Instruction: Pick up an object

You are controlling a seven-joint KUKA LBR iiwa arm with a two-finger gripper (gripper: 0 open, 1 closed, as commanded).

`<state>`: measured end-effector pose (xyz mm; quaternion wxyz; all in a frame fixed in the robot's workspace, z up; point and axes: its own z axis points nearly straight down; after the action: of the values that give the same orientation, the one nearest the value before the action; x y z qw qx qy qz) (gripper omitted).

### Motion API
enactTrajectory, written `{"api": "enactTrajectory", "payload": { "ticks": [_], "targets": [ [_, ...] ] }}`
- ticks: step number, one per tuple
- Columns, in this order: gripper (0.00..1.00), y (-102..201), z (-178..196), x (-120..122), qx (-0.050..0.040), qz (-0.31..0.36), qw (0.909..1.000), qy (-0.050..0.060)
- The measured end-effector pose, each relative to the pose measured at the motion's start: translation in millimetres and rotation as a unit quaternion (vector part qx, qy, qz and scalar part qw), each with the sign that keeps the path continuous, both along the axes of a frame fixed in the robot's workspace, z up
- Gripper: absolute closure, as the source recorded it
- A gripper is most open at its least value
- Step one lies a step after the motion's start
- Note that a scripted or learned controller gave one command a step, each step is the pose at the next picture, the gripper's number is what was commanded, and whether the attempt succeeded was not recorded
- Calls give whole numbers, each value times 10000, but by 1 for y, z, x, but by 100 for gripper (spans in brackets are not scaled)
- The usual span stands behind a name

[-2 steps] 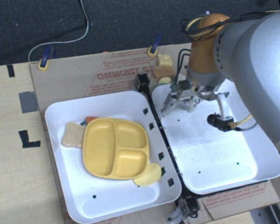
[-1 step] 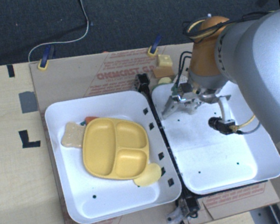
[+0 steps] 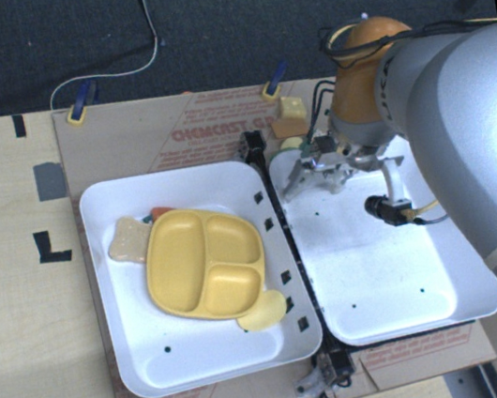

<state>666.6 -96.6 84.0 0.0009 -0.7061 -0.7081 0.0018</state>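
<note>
yellow divided plate [image 3: 205,265] lies in left bin [image 3: 108,266], over a tan biscuit-shaped piece [image 3: 127,241] and a pale yellow piece [image 3: 262,310] | end effector [image 3: 323,163] low at far edge of right bin [image 3: 438,303] | finger state: cannot tell | bins side by side on desk [image 3: 22,319]

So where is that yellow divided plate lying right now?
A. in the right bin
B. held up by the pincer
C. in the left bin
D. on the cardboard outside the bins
C: the yellow divided plate lies flat inside the left bin, while the pincer is over the right bin.
</note>
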Motion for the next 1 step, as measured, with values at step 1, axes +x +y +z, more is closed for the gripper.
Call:
{"api": "enactTrajectory", "payload": {
  "ticks": [1],
  "targets": [
    [100,0,10,0,1,-3,10000,-9]
  ]
}}
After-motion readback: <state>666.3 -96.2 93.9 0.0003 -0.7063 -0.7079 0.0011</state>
